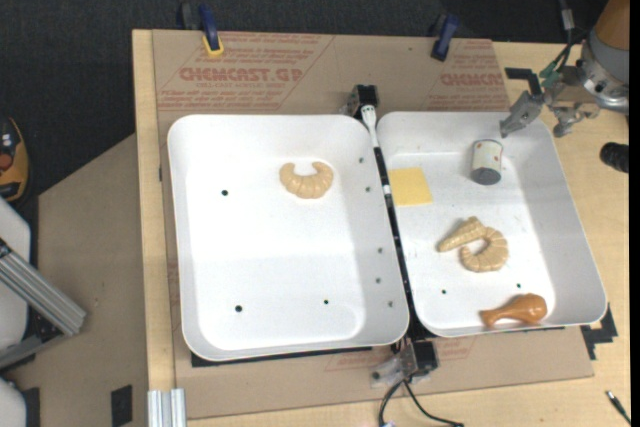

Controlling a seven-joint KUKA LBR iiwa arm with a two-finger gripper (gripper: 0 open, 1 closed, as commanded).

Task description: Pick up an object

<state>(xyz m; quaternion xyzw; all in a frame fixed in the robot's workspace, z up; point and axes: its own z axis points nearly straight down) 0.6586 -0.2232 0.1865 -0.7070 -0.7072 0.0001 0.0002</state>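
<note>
White, shallow plastic bins side by side on a brown cardboard-covered bench (300, 65), seen from above at a slant. Left bin (200, 265): one tan, curled croissant-shaped toy (306, 180) toward its far half. Right bin (570, 235): a flat pale-yellow square, like a cheese slice (411, 186), near the shared edge; a small grey-and-white cylinder (486, 161) on its side at the far end; a tan, twisted pastry-shaped toy (475, 246) near the middle; an orange-brown drumstick-shaped toy (515, 311) by the near rim. Two blue clamps (209, 23) on the bench's far edge. Grey two-finger gripper (545, 115) above the right bin's far right corner (just beside the cylinder, apart from it), fingers spread, nothing between them.
</note>
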